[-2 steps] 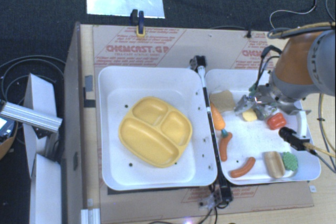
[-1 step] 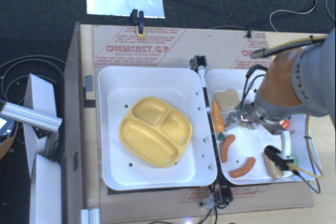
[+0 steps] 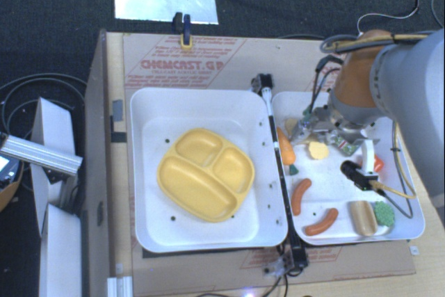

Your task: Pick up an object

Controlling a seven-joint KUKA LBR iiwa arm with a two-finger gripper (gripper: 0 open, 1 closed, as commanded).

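Tool (image 3: 327, 127) is low over the right bin (image 3: 410, 222), at its 11 o'clock corner; grip state cannot be determined. Candidate items lie loose below: carrot (image 3: 285, 147), two sausages (image 3: 300, 195), bread roll (image 3: 362, 216).

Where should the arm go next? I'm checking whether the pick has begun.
Probably straight down a little: the claw hangs over the right bin near the yellow piece, with nothing visibly gripped. The carrot and sausages lie farther left.
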